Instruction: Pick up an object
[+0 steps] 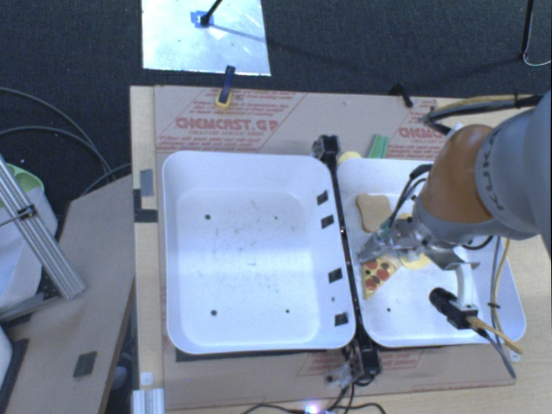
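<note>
Right white bin [509, 317]: gripper [379, 250] low over pizza slice toy [378, 274], finger state cannot tell; tan piece [373, 210] near.

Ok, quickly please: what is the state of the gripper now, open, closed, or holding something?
Gripper: cannot be told; it sits low in the right bin, just above the pizza slice toy.

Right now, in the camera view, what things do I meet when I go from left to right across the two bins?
Left shallow white bin → black clips along the middle divider → toy pizza slice → grey arm with orange band
</note>
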`<state>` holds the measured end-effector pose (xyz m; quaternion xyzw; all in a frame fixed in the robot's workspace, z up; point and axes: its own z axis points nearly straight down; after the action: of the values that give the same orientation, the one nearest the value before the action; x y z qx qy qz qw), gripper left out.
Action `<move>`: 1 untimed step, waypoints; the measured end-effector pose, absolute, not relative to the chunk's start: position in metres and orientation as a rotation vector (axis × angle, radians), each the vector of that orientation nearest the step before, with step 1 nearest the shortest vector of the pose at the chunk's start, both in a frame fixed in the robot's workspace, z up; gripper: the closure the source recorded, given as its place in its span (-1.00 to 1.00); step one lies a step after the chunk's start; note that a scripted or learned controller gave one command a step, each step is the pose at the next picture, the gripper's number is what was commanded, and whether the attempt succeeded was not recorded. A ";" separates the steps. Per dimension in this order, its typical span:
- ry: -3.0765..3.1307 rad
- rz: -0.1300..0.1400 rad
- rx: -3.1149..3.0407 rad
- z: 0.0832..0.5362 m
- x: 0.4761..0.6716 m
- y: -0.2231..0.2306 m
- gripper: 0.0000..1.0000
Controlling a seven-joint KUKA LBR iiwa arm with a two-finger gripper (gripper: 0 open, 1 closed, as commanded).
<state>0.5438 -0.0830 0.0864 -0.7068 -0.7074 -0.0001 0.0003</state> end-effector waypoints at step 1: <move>-2.227 -0.007 -2.223 0.099 0.547 -0.083 1.00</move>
<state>0.5468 -0.0835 0.0989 -0.7064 -0.7078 -0.0023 -0.0024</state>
